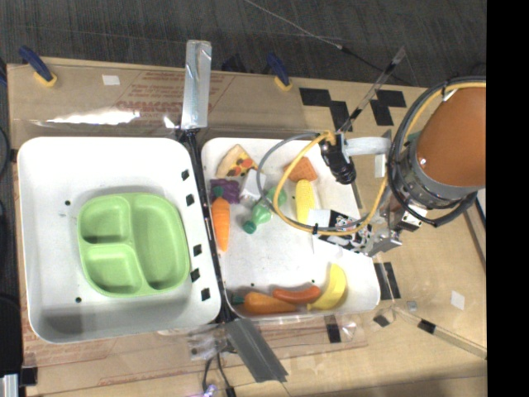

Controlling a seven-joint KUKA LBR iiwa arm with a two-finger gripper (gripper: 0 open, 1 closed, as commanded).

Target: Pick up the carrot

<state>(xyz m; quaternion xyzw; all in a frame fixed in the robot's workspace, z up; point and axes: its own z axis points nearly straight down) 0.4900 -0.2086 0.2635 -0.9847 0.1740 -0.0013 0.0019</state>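
The carrot (221, 224) is a short orange piece lying lengthwise against the left wall of the right bin (281, 259), just below a purple toy vegetable (224, 192). My gripper (374, 240) hangs over the right rim of that bin, under the grey wrist and orange band, with yellow and black cables looping off it. It is far to the right of the carrot, nearly a full bin width away, and nothing is visibly held.
The right bin also holds a pizza slice (236, 161), a green piece (258, 216), corn (304, 199), an orange wedge (302, 170), a banana (334, 286) and a red pepper (295, 293) beside a long orange piece (259, 303). A green divided plate (132, 242) sits in the left bin (41, 172).
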